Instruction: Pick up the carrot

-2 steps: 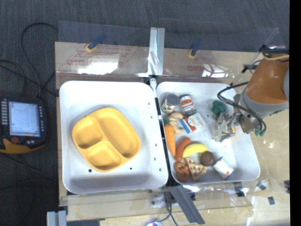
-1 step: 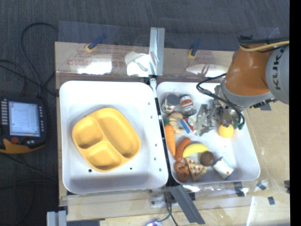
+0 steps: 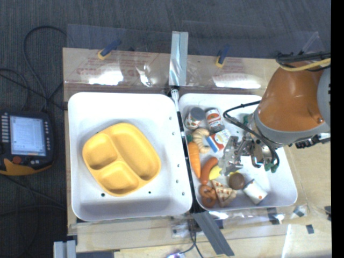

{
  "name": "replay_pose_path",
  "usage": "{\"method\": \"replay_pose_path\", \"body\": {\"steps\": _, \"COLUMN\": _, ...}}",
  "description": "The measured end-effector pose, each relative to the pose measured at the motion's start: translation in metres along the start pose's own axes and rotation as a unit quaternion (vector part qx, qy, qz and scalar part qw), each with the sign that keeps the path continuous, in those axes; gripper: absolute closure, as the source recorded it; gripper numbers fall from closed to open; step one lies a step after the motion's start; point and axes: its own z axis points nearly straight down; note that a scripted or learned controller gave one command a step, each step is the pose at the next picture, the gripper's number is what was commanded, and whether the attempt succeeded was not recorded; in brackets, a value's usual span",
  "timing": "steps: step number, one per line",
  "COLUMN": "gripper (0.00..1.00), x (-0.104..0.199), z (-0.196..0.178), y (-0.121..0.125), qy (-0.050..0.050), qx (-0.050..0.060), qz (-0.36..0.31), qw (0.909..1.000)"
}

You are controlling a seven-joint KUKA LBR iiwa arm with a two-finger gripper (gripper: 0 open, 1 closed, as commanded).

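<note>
Tabletop (image 3: 78, 71): pale wood-coloured surface, set on dark grey carpeted floor (image 3: 161, 7). Lying directly on it: two shallow white bins side by side, left bin (image 3: 86, 195) and right bin (image 3: 285, 184), their inner walls meeting along a seam at centre; clear plastic sheeting (image 3: 123, 69) along the far edge behind both bins, held by two blue clips (image 3: 109, 48) (image 3: 221, 57); an upright metal strip (image 3: 179, 58) at the far end of the seam. On the floor, left of the tabletop: a handheld control pendant (image 3: 26, 141) with cables (image 3: 40, 52).
</note>
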Motion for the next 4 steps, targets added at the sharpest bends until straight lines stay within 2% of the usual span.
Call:
{"method": "replay_pose_path", "body": {"steps": 1, "gripper": 1.00, "x": 0.004, "z": 0.009, "y": 0.068, "qy": 0.002, "qx": 0.001, "qz": 0.131, "qw": 0.9913}}
{"method": "replay_pose_path", "body": {"steps": 2, "gripper": 1.00, "x": -0.010, "z": 0.009, "y": 0.113, "qy": 0.002, "qx": 0.001, "qz": 0.145, "qw": 0.9894}}
{"method": "replay_pose_path", "body": {"steps": 3, "gripper": 1.00, "x": 0.026, "z": 0.016, "y": 0.167, "qy": 0.002, "qx": 0.001, "qz": 0.083, "qw": 0.9966}}
{"method": "replay_pose_path", "body": {"steps": 4, "gripper": 1.00, "x": 0.025, "z": 0.038, "y": 0.256, "qy": 0.002, "qx": 0.002, "qz": 0.147, "qw": 0.9891}}
